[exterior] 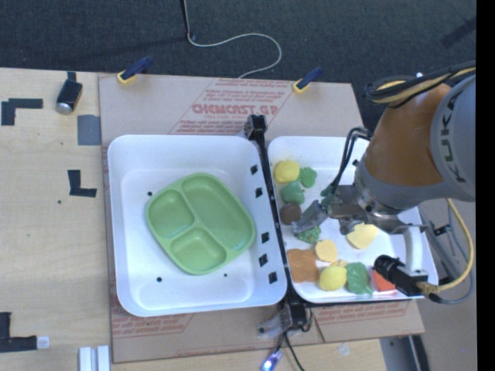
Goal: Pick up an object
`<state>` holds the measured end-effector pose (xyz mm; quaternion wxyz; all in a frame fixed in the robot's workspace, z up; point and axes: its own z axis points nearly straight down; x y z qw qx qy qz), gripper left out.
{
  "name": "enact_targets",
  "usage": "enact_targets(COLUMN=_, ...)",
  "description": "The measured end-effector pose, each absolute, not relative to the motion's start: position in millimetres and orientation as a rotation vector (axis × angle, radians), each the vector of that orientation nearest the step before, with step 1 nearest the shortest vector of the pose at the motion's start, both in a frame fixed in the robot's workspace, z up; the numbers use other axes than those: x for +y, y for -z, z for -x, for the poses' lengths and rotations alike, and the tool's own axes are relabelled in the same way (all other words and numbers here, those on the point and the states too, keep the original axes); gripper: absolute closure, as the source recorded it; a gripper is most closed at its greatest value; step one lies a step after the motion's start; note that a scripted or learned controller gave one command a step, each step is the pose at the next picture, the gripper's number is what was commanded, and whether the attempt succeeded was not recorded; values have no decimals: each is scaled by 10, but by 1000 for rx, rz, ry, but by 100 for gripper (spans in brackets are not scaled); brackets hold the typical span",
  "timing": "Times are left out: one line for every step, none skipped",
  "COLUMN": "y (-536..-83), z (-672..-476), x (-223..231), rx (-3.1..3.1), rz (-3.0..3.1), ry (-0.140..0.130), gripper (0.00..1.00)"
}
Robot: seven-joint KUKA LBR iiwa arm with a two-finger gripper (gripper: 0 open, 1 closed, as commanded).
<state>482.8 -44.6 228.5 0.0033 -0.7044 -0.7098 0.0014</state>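
Observation:
The right bin [402,296] holds several toy foods. Among them are a yellow lemon [286,170], a green piece [308,178], a dark green piece [292,193], a brown piece [288,213], a yellow-orange slice [326,250], an orange-brown piece [302,266], a yellow fruit [333,277] and a pale yellow piece [361,236]. My gripper [311,218] hangs low over the middle of this bin. It is just right of the brown piece and above a small green piece [308,236]. I see nothing clearly held in it.
The left bin [131,230] holds a green divided tray [201,221]. A black divider [264,199] with clips runs between the bins. More green [357,278] and red-orange [383,283] pieces lie at the right bin's front. The arm's orange band [406,141] looms over the bin's right side.

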Motion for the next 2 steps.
enact_targets(y=-1808, z=-4818, x=220, rx=-2224, rz=2208, ry=-7, gripper=0)
enact_targets(y=-1931, z=-4821, x=178, rx=-2220, rz=2216, ry=-7, gripper=100)
